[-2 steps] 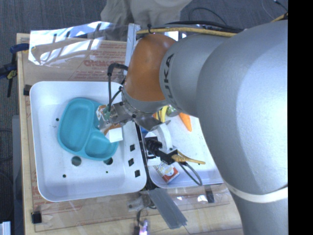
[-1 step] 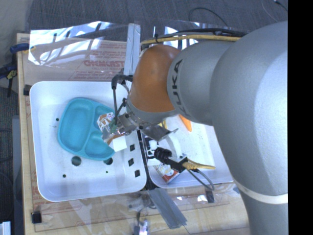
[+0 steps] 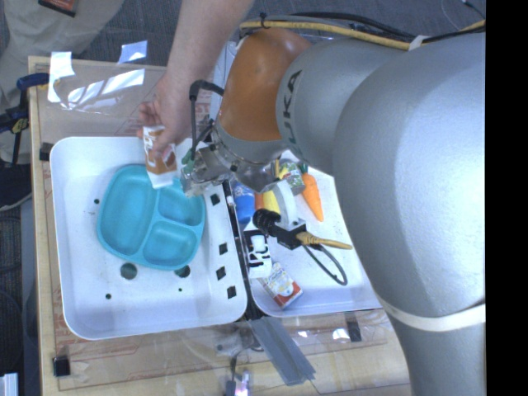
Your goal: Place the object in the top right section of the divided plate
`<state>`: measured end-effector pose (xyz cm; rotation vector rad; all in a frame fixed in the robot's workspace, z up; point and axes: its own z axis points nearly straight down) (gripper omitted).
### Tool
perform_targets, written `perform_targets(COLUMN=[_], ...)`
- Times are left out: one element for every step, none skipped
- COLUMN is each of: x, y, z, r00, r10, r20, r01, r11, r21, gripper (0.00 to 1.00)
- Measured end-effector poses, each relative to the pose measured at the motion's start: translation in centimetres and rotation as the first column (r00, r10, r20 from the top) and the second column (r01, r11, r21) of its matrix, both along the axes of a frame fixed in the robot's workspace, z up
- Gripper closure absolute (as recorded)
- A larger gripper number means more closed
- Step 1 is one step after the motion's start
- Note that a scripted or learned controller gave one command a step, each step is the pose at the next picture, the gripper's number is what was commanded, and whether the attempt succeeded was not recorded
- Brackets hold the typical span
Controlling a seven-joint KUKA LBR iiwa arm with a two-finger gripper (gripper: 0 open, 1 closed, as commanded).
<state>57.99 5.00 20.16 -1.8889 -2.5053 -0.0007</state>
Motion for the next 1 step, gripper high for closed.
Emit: perform_targets(x=[-1.03], y=[-5.92], z=[-1.33], r00=[1.000], r10=[-0.017], r20=[-0.005], r01=[0.017], r11=[1.000], r21=[-0.004], gripper=[1.00])
